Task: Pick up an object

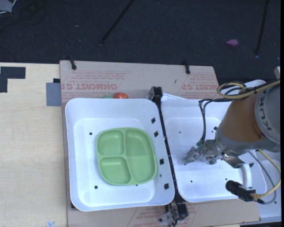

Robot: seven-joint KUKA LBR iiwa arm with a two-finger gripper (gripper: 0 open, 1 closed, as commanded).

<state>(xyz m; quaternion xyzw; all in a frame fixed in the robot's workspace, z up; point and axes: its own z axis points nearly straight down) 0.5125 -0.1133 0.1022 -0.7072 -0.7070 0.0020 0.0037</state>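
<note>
A light green divided plate [126, 155] lies flat in the left white bin [80, 122]. My gripper [191, 156] hangs low over the floor of the right white bin [189, 126], near its middle, with the orange-banded wrist behind it to the right. I see nothing between the fingers, and the plate lies well to the gripper's left, across the bins' shared wall.
A small red-orange object [120, 96] sits just behind the left bin's far rim, on the cardboard sheet [132, 79]. A black divider rail [163, 145] runs between the bins. Cables [229, 88] loop above the arm at the right.
</note>
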